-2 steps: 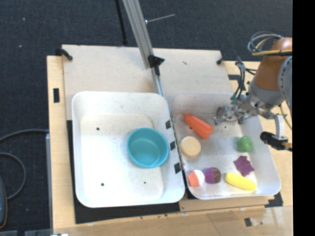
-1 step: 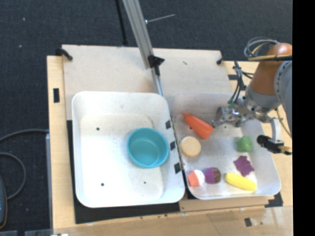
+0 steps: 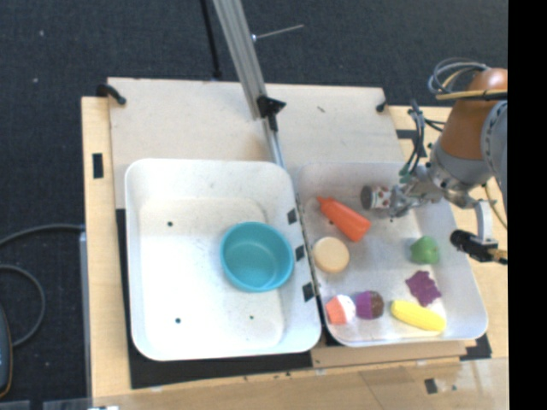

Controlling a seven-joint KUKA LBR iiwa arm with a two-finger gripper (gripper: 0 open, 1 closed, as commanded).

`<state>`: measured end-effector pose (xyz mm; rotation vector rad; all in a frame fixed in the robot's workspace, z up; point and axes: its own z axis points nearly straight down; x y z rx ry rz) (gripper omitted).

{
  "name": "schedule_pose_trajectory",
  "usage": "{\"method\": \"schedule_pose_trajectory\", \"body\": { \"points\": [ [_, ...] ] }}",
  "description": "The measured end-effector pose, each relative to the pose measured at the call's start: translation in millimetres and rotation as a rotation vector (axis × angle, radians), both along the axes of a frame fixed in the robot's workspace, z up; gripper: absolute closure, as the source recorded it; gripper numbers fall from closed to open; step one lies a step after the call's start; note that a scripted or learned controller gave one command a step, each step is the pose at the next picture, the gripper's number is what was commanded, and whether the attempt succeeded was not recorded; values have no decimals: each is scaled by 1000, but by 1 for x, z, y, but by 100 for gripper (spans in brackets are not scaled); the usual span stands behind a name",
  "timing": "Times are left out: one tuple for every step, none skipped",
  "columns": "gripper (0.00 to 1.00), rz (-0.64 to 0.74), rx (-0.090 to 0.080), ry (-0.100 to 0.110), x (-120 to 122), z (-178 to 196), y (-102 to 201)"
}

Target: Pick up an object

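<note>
Over the far part of the right bin (image 3: 466,310), as the camera view looked down on it, the gripper (image 3: 397,203) hung low just beside a small dark can (image 3: 376,197). The can sat on the bin floor near the back wall. Whether the gripper was released or clenched could not be told at that size, and nothing was plainly seen in its grasp. As the nearest thing, the can seemed the likeliest one to be picked. It would probably handle as a light, stiff toy with a smooth rounded wall, apt to roll or slip away if nudged from one side. The soundest hold looked to be across the middle of its body, squarely on opposite sides. It looked dark grey, with a pale and reddish patch on the end toward the gripper; its exact pose was too small to read. An orange carrot (image 3: 344,218) lay near it, and a green lump (image 3: 424,249), a purple piece (image 3: 422,285) and a yellow fruit (image 3: 418,315) lay apart toward the near edge. A blue bowl (image 3: 256,256) stood alone in the left bin (image 3: 141,186).
</note>
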<state>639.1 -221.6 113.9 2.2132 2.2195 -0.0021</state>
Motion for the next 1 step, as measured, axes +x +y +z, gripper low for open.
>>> {"method": "schedule_pose_trajectory", "body": {
  "points": [
    [100,-1,4,-2,1,44,0]
  ]
}}
